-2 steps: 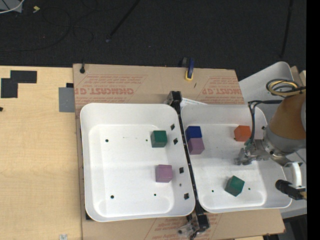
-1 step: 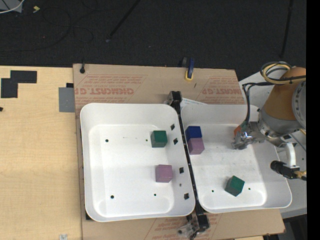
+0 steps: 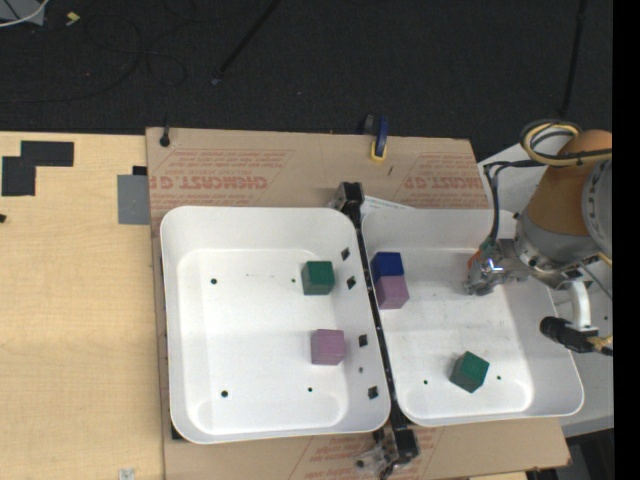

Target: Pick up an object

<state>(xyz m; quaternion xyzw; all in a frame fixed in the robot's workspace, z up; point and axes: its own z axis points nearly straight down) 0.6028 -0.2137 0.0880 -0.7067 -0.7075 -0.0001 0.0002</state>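
Note:
In the left bin (image 3: 200, 238) a green cube (image 3: 318, 277) sits near the divider, with a purple cube (image 3: 327, 347) below it. The right bin (image 3: 540, 398) holds a blue cube (image 3: 387, 264) touching a purple cube (image 3: 392, 291) by the divider, and a green cube (image 3: 469, 371) toward the front. My gripper (image 3: 484, 273) hangs over the right bin's right side, well apart from every cube. The view is too small to show how its fingers stand, and nothing shows between them.
The grey arm with its orange band (image 3: 565, 193) comes in from the right over the bin's rim. A black divider (image 3: 365, 298) with clips separates the bins. Brown cardboard (image 3: 260, 173) lies under them, and a blue and yellow clamp (image 3: 378, 136) holds its back edge.

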